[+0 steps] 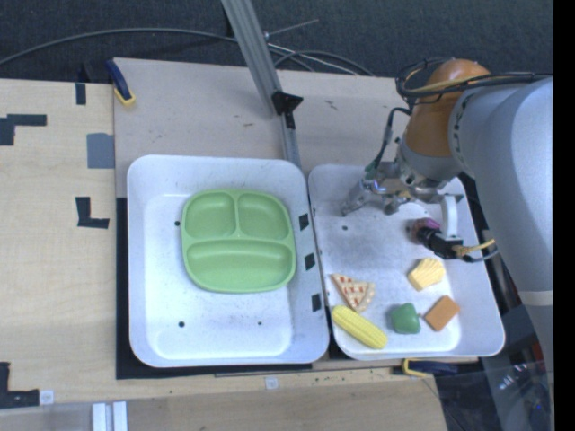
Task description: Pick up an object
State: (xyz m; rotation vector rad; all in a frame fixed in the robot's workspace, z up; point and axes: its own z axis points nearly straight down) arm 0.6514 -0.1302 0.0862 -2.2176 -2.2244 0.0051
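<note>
The right bin (355, 180) holds several toy foods along its near side: a pizza slice (353, 291), a yellow corn cob (359, 327), a green pepper (404, 318), an orange block (441, 312) and a yellow wedge (427, 273). My gripper (368, 206) hangs over the far left part of this bin, above bare white floor. It is open, with nothing between its fingers. The pizza slice lies about a hand's width nearer the camera than the gripper. The other foods lie nearer and to the right.
The left bin (148, 268) holds a green divided plate (238, 241). A grey metal pole (256, 48) slants in from the top to the bins' far edge. The arm's grey body (512, 169) covers the right bin's far right side.
</note>
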